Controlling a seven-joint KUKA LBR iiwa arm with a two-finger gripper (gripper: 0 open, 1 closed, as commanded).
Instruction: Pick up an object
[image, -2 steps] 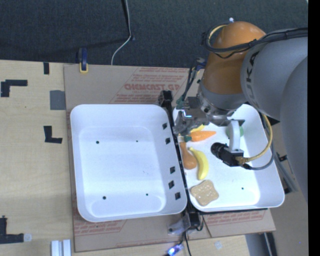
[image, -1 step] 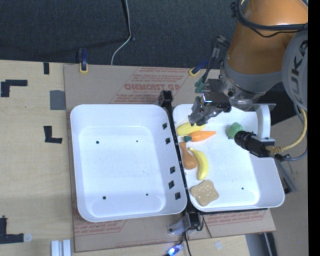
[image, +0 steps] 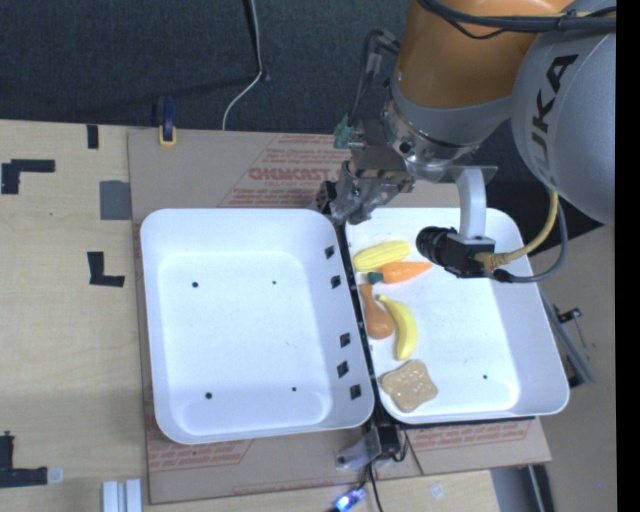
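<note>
While a dark backdrop (image: 120, 50) hangs behind, two white bins (image: 240, 420) sit on cardboard (image: 280, 170) over the wooden tabletop (image: 60, 330); whether the end effector (image: 352, 200) is clenched or released is unclear.

We read this as robotics lab: industrial arm (image: 500, 70) over bench (image: 60, 300), two white bins (image: 160, 300) on cardboard sheet (image: 280, 170), black tape marks (image: 100, 268), loose cable (image: 245, 90), toy food (image: 400, 325).
</note>
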